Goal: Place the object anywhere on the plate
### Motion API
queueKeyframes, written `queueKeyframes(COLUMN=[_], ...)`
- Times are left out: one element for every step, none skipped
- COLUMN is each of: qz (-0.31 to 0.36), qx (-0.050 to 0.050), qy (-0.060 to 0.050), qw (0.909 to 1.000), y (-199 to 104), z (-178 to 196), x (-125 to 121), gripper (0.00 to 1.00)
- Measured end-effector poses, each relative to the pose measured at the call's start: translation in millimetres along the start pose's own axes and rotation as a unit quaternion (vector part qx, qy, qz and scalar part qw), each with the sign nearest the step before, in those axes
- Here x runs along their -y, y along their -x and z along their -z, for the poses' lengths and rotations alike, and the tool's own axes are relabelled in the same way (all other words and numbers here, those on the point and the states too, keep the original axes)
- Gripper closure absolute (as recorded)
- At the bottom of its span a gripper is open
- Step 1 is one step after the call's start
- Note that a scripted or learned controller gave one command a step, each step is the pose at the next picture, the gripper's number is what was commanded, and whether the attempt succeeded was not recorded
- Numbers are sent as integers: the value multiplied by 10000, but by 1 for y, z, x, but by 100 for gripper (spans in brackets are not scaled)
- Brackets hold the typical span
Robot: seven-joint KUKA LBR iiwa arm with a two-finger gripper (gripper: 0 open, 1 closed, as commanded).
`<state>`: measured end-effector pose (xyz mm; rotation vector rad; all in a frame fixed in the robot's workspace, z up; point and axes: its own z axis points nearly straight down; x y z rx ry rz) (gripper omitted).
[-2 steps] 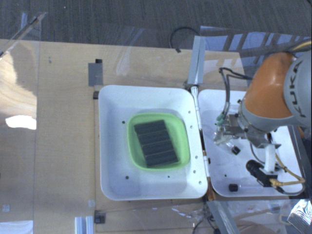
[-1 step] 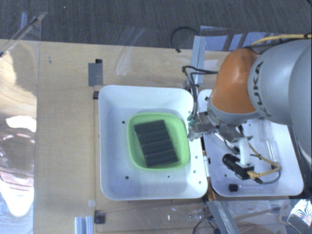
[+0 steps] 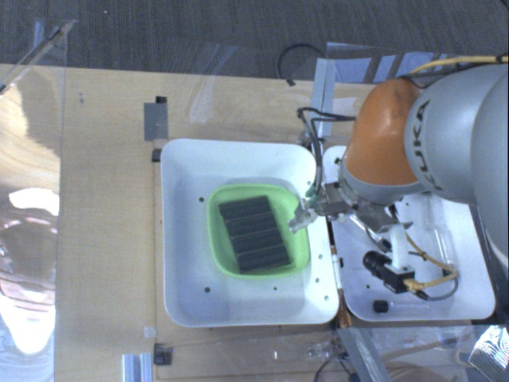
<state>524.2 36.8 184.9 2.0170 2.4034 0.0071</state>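
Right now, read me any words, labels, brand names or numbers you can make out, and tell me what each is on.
"KU": vertical dark letters on the grey arm, beside its orange band; the rest is cut off by the arm's curve.
No other text is readable on the bins, green plate or dark ridged object.

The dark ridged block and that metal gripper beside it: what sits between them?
Just the green plate's raised right rim, seen from above; the block already lies on the plate, gripper at its edge.
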Motion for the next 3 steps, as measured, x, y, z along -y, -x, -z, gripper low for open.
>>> queueKeyframes(qz=[336, 3, -331], qx=[10, 3, 3], qy=[7, 8, 7], qw=[9994, 10000, 9995], y=[72, 26, 26], z=[1, 22, 90], x=[-14, -18, 39], gripper=[0, 0, 0])
